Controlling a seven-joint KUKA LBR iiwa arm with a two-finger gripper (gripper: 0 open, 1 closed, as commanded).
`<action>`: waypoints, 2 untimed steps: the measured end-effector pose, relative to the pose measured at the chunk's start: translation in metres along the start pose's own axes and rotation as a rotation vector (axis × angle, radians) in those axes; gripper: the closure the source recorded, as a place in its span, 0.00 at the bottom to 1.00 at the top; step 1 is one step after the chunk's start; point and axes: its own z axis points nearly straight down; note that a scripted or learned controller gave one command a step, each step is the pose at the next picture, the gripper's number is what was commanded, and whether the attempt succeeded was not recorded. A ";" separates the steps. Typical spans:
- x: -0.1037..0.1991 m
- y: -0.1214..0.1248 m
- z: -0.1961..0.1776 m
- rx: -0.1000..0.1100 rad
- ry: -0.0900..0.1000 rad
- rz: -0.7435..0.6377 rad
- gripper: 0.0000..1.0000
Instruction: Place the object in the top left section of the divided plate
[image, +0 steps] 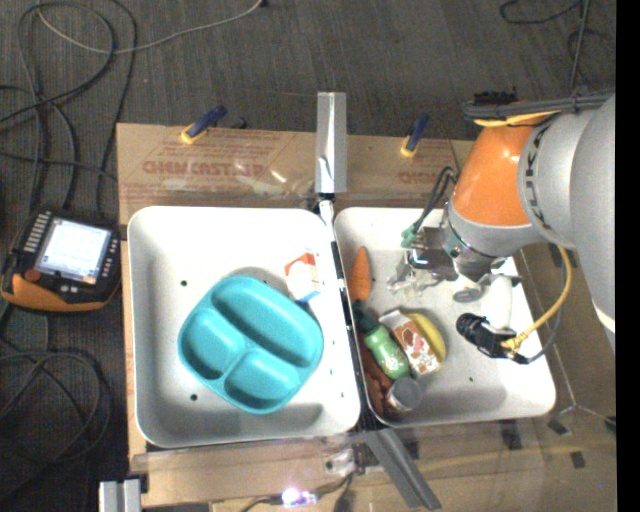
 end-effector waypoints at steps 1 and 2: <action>0.092 -0.054 -0.062 0.000 -0.003 0.019 1.00; 0.164 -0.061 -0.058 0.001 -0.004 -0.004 1.00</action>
